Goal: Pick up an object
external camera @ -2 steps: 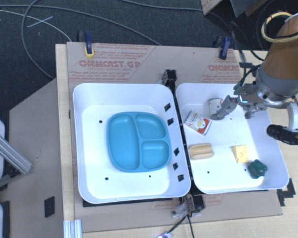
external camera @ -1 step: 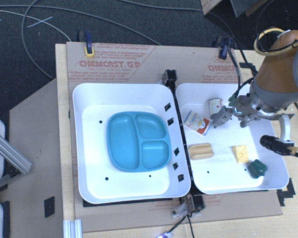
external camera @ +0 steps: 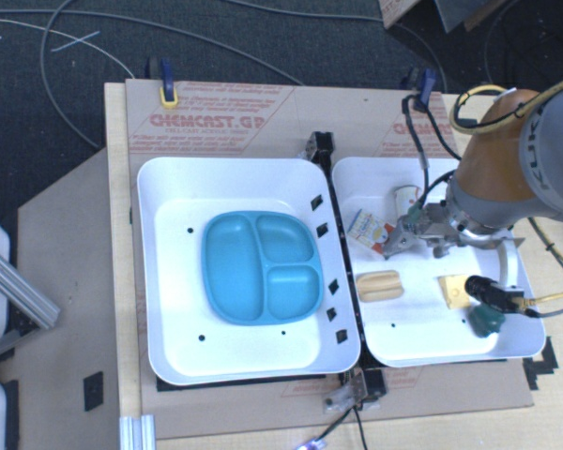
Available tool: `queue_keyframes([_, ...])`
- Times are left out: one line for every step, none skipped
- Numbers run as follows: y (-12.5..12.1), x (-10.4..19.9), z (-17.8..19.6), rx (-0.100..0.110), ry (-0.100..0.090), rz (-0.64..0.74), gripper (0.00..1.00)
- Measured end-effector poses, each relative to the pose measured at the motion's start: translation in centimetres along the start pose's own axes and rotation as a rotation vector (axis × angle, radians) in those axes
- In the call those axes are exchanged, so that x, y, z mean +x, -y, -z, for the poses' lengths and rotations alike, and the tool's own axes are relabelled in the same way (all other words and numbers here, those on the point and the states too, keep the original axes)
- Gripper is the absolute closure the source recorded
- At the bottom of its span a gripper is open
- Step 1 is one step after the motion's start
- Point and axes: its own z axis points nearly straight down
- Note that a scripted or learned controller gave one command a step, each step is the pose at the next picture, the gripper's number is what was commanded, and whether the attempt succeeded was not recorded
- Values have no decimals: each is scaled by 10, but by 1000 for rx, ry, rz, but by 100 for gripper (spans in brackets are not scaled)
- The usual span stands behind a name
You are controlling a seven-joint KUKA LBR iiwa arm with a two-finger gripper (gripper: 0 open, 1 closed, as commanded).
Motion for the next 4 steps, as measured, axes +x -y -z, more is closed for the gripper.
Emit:
queue_keyframes([-2,-1,15,-7,2,-1,100])
queue_keyframes([-13,3,70,-15,4,1,100])
queue_keyframes([-17,1,135,-16,5,1,100])
queue_keyframes([-17,2,162,-12,4,1,100])
